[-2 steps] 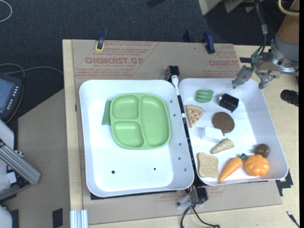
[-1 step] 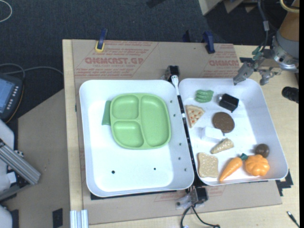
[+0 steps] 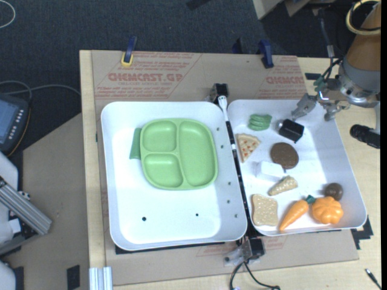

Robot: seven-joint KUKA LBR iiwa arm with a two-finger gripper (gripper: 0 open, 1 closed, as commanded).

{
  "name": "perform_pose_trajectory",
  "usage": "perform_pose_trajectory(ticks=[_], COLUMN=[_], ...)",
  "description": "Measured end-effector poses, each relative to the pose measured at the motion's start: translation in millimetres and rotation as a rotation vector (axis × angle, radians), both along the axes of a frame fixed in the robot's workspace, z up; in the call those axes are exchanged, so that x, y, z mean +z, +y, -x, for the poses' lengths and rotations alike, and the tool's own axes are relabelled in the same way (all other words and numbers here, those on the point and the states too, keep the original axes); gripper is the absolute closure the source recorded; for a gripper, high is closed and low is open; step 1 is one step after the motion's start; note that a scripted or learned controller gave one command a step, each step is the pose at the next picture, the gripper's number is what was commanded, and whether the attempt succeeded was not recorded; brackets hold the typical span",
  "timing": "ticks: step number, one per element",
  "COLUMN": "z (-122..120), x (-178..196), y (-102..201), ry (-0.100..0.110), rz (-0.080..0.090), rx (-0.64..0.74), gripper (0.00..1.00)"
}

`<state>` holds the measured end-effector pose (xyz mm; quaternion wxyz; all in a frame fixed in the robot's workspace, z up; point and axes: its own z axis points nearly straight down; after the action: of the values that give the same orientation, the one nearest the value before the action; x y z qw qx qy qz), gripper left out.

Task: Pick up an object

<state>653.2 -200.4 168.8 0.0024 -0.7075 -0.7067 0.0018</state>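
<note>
We're looking down on the bench (image 3: 181,71), brown board with red print, clamps at its far edge. On it sit the left bin (image 3: 121,162) and the right bin (image 3: 351,174), side by side and touching along the middle.

The arm (image 3: 366,59) comes in at the top right, orange band showing, and the gripper (image 3: 317,109) hangs over the right bin's far edge. We see its two fingers (image 3: 302,107) spread apart, with nothing between them.

Well off to the gripper's left, in the left bin, lies the green tray (image 3: 178,153), three compartments, nothing in them.

Now the small stuff, all in the right bin. Nearest the gripper, just below and left of it, is the black block (image 3: 291,129). Farther left sits the green disc (image 3: 260,122). Below the block we have the brown cookie (image 3: 283,154), and left of that the pizza slice (image 3: 247,145). Farther toward the near edge: the white piece (image 3: 270,169), the tan wedge (image 3: 283,186), then the toast (image 3: 264,210), the carrot (image 3: 294,213), the pumpkin (image 3: 327,210), and a small brown ball (image 3: 333,191) just above the pumpkin.
</note>
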Motion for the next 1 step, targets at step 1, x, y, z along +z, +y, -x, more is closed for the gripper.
perform_pose_trajectory(ticks=[1], z=[5.5], x=[-56.8], y=[9.3], ry=[0.0], rz=[-0.001], rx=[0.002], gripper=[0.0])
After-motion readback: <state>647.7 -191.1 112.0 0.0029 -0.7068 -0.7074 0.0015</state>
